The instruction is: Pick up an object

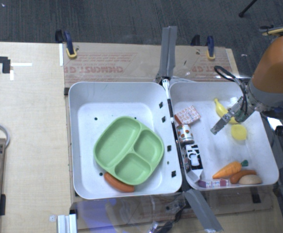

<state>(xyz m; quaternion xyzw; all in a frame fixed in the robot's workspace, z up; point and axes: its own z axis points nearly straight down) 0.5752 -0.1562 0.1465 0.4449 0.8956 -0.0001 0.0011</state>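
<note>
Right bin (272, 164), near edge: carrot (227, 169) with green top, sausage (243, 174) just behind it, pale bread roll (250, 179) at near right corner, flat wrapped bar (214, 183) along the near wall.
Left bin (78, 130), near edge: orange-red sausage (119, 183) lying partly under the plate's near rim.
Left bin, middle: green divided plate (129, 150), three compartments, nothing in them, tilted slightly, fills most of the floor.
Right bin, left wall: black-and-white box (193, 157) near the wall, small can (185, 133) just behind it, red-and-white checked packet (187, 115) further back.
Right bin, right side middle: lemon (239, 132), yellow, just beside the fingers.
Right bin, far right: banana (221, 108), partly covered by the fingers.
Gripper (220, 124): low over right bin, between banana and lemon, one grey finger pointing toward the bin centre; how far open, cannot tell; nothing visibly held.
Arm (274, 72): comes in over the right bin's far right corner.
Bench (24, 130): bins side by side, touching along the middle.
</note>
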